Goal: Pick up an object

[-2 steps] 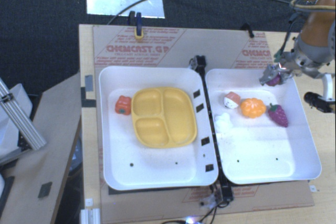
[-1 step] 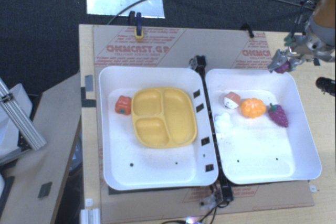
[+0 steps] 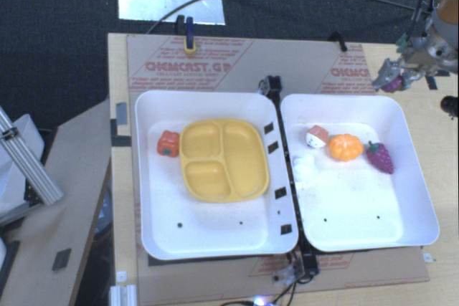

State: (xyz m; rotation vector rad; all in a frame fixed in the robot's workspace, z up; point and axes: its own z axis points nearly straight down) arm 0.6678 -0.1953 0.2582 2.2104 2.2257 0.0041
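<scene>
Dark carpet surrounds a pale wooden bench carrying two shallow white bins. Inside the right-hand white plastic bin (image 3: 409, 175) lie candidates for picking: a round orange plastic fruit (image 3: 345, 147), a purple toy grape bunch (image 3: 380, 157) just right of it, and a small red-and-white piece (image 3: 316, 136) just left. Beyond that bin's far right corner hangs the grey two-finger gripper (image 3: 393, 79), seemingly clenched on something small and purple (image 3: 394, 83), so a pick looks made. A yellow divided tray (image 3: 222, 159) occupies the left bin.
</scene>
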